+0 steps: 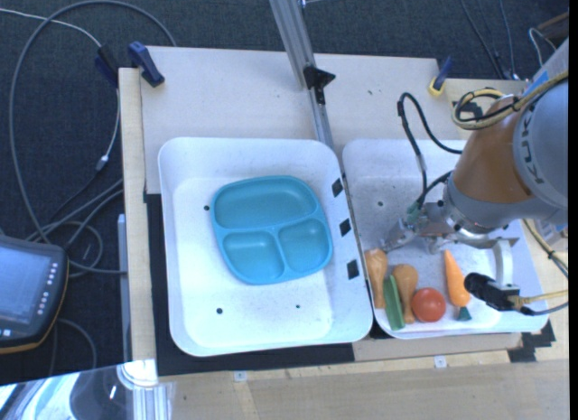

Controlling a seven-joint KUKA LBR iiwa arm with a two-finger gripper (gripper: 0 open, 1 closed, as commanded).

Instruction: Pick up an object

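My gripper point(408, 231) hangs over the middle of the right bin point(379, 170), just above a row of toy food along the bin's near edge. From left to right the row holds an orange piece point(376, 266), a green stick point(393, 298), a yellow-orange piece point(406, 278), a red tomato point(429, 304) and an orange carrot point(454, 279). The gripper sits just above and slightly right of the orange piece. I see nothing held in it.
The left bin point(181, 228) holds a blue divided plate point(270, 228). A metal pole point(298, 39) slants across the bench behind the bins. The arm's orange band point(492, 165) covers the right bin's right side.
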